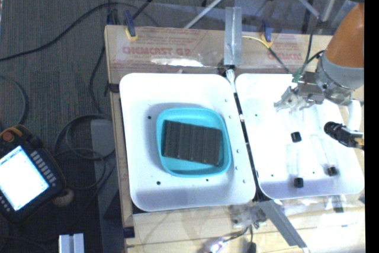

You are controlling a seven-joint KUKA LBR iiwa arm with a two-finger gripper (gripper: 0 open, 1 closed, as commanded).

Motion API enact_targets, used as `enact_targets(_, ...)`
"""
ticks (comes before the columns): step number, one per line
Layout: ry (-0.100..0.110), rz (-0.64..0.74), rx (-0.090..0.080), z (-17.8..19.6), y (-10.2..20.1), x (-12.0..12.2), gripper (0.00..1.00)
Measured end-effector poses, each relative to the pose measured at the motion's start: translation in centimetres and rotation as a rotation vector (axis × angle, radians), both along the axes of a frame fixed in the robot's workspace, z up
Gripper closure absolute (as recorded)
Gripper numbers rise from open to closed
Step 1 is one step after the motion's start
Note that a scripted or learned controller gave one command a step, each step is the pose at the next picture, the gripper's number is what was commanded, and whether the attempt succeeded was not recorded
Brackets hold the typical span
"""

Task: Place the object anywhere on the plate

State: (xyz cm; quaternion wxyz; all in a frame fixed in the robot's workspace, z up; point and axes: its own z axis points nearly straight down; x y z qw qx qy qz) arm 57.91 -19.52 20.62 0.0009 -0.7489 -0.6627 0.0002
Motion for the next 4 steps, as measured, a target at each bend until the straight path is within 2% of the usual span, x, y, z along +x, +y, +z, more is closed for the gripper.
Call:
enact_targets(1, 0.002, -0.020, -0.001, -3.3, 7.0, -3.3, 1.00)
enact_targets(2, 0.003, 0.082, 0.000, -2.4, 13.5, -6.1, 1.00)
enact_targets(3, 0.003, 0.082, 0.000, -2.4, 13.5, -6.1, 0.00)
enact_targets(4, 0.000, 0.136, -0.002, -0.8, 9.9, 1.1, 0.00)
